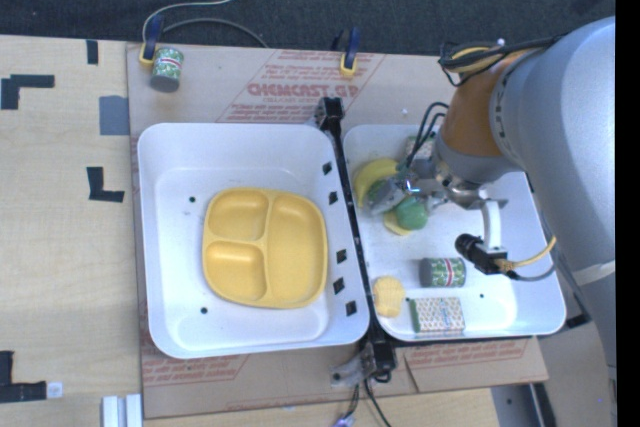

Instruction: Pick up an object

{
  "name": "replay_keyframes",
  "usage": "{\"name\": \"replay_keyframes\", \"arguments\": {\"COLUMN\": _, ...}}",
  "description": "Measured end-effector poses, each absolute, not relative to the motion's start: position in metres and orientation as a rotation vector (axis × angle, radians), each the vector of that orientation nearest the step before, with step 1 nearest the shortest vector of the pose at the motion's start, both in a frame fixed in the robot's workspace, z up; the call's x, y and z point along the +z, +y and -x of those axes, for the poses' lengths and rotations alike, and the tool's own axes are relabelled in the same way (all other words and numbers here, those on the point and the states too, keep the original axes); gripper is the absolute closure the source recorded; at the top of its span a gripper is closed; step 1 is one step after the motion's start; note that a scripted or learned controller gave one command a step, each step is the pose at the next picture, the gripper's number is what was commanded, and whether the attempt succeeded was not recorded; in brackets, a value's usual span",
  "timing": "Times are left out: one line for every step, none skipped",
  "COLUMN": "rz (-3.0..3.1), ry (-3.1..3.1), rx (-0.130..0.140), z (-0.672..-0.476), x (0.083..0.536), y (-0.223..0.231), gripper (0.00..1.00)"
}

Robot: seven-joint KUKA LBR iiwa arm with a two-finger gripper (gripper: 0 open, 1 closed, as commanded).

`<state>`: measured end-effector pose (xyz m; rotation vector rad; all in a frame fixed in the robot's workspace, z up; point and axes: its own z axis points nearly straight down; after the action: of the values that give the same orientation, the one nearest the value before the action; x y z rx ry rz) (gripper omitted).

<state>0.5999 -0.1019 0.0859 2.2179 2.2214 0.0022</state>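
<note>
two shallow white plastic bins sit side by side on the bench, the left bin (160, 215) and the right bin (520, 310), split by a black divider strip with clips (345, 215).

nearest the front edge of the right bin lies a small flat box with a green and red speckled pattern (437, 314), and just to its left a small pale yellow rounded lump (388, 295) sits close to the divider. a little further back stands a small dark green can lying on its side (443, 271), near the box but apart from it.

further in, the grey arm with its orange band (480, 115) reaches from the right, and the two-finger gripper (398, 195) is down among a tight cluster by the divider: a round green ball-like object (410, 213) touching a yellow curved banana-like object (372, 173) that crowds it from the left and behind. the gripper's metal parts overlap both things, so whether its jaws are wide, narrow or closed on anything cannot be told.

in the left bin a yellow plastic compartment plate with three sections (266, 247) lies flat in the middle.

beyond the bins, a small green patterned can (166, 67) rests on the cardboard sheet (280, 90).
</note>
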Motion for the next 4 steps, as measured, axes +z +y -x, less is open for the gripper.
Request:
{"name": "replay_keyframes", "arguments": {"rz": -2.231, "ry": 2.232, "rx": -0.026, "z": -0.652, "x": 0.085, "y": -0.111, "gripper": 0.0}}
{"name": "replay_keyframes", "arguments": {"rz": -2.219, "ry": 2.221, "rx": -0.001, "z": -0.604, "x": 0.086, "y": -0.103, "gripper": 0.0}}
{"name": "replay_keyframes", "arguments": {"rz": -2.241, "ry": 2.244, "rx": -0.047, "z": -0.661, "x": 0.084, "y": -0.101, "gripper": 0.0}}
{"name": "replay_keyframes", "arguments": {"rz": -2.221, "ry": 2.221, "rx": -0.001, "z": -0.598, "x": 0.086, "y": -0.096, "gripper": 0.0}}
